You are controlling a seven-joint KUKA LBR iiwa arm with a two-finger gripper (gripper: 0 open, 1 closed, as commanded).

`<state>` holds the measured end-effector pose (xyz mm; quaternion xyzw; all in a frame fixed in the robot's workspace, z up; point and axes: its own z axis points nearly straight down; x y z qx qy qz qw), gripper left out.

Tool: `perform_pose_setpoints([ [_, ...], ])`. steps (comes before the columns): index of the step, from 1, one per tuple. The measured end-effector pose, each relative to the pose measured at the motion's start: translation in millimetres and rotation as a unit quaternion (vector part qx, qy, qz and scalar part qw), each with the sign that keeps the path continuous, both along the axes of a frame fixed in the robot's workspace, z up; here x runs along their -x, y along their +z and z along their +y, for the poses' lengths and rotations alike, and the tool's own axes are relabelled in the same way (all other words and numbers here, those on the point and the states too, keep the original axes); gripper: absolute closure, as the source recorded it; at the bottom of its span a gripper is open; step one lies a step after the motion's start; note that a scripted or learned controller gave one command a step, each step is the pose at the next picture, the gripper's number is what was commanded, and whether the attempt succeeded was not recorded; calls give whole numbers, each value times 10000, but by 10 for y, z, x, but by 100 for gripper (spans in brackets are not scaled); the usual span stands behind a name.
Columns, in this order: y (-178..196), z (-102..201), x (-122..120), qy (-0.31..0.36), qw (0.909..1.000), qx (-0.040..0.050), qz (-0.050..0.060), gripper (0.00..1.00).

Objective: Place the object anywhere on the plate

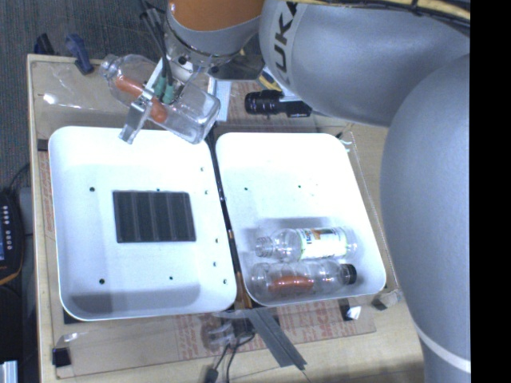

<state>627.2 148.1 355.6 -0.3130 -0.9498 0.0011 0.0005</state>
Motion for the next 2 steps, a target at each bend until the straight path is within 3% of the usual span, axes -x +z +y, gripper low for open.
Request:
perform_pose_setpoints([
  [1,-13,-325,-10,128,9999,1,17,0],
  [2,-1719,-174,270,876,9961,-1,24,0],
])
